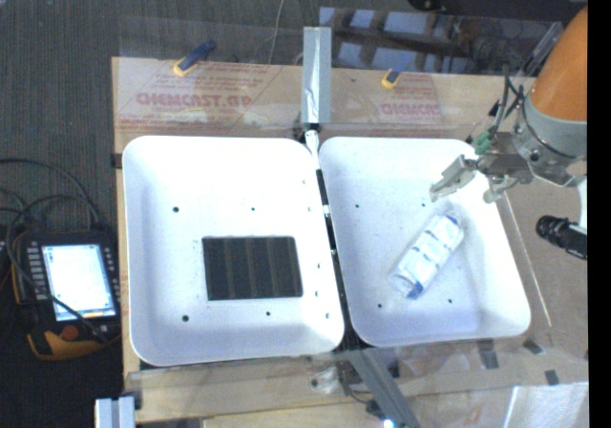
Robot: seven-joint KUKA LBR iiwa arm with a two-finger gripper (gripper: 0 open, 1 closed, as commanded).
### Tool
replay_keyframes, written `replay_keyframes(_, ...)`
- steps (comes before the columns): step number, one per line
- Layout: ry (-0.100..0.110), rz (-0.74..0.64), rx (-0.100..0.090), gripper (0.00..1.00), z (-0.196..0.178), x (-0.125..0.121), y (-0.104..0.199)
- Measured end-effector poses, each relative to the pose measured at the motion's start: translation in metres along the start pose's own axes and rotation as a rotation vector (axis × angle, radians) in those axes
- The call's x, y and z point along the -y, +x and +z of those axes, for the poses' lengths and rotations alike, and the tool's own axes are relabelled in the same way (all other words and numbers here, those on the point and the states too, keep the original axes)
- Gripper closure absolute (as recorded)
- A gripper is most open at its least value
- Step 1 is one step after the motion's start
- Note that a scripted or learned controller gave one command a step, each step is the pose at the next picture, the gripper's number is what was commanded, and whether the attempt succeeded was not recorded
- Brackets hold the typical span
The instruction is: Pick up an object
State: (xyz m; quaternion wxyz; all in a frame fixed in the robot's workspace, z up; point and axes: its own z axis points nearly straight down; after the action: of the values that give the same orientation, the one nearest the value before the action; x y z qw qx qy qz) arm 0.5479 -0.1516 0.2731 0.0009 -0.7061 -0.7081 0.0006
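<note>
A white plastic bottle with blue markings [428,254] lies on its side in the right bin [382,178], tilted from lower left to upper right. A flat dark ribbed rectangle [251,267] lies in the left bin [162,178]. My gripper [472,185] hangs over the right bin's upper right part, just above and beyond the bottle's upper end. Its fingers [449,180] are spread open with nothing between them. The grey arm with its orange band [563,73] comes in from the right.
A handheld pendant with a lit screen [72,283] and cables lie on the floor to the left. Yellow and blue clamps [194,57] hold a clear sheet behind the bins. A metal post [316,73] stands at the back between the bins.
</note>
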Motion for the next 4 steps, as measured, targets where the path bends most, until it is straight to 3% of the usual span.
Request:
replay_keyframes(1, 0.000, -0.007, 0.000, 0.00, 0.088, 0.034, -0.046)
replay_keyframes(2, -0.003, -0.072, -0.001, 0.00, 0.160, 0.028, 0.000)
replay_keyframes(3, -0.033, 0.011, 0.009, 0.00, 0.173, 0.014, 0.022)
replay_keyframes(4, -0.040, 0.056, 0.010, 0.00, 0.173, 0.052, -0.020)
